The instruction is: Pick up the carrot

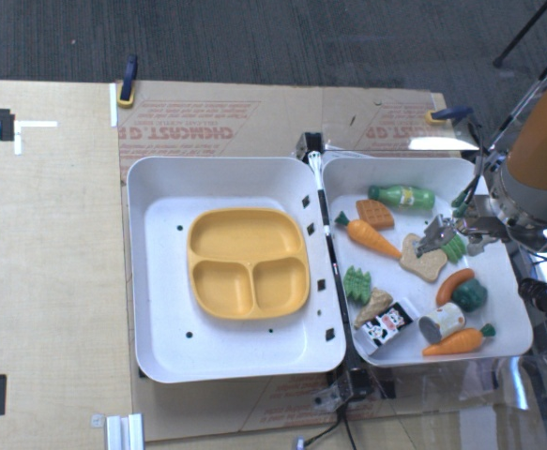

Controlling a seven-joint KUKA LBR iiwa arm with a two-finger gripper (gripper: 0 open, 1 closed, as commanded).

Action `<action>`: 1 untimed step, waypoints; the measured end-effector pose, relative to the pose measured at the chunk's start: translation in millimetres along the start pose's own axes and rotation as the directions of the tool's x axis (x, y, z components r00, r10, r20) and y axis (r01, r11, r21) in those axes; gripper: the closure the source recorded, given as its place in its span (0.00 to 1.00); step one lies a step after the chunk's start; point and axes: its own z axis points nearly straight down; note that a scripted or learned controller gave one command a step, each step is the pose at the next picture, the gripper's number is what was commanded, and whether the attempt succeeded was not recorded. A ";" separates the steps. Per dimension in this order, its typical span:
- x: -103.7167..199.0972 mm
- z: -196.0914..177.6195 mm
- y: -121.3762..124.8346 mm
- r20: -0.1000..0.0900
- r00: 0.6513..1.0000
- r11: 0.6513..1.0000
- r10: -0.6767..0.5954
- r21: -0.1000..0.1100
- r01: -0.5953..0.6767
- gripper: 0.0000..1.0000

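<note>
Two carrots lie in the right bin [498, 251]. One orange carrot [373, 238] with a green top lies slantwise in the bin's upper left part. A second carrot [454, 342] rests along the front wall. My gripper [433, 235] hovers over a bread slice [425, 264], a short way right of the upper carrot and apart from it. It is open, with nothing between its fingers.
Around the carrots lie a green bottle [402, 195], a waffle cracker [375, 214], green leaves [357, 282], a cow-print carton [386, 323], a red sausage [454, 283] and a small can [442, 322]. The left bin [151, 251] holds a yellow divided plate [250, 261].
</note>
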 end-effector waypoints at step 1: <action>33.1 73.5 57.4 0.001 0.996 0.996 0.086 0.000 -0.086 0.00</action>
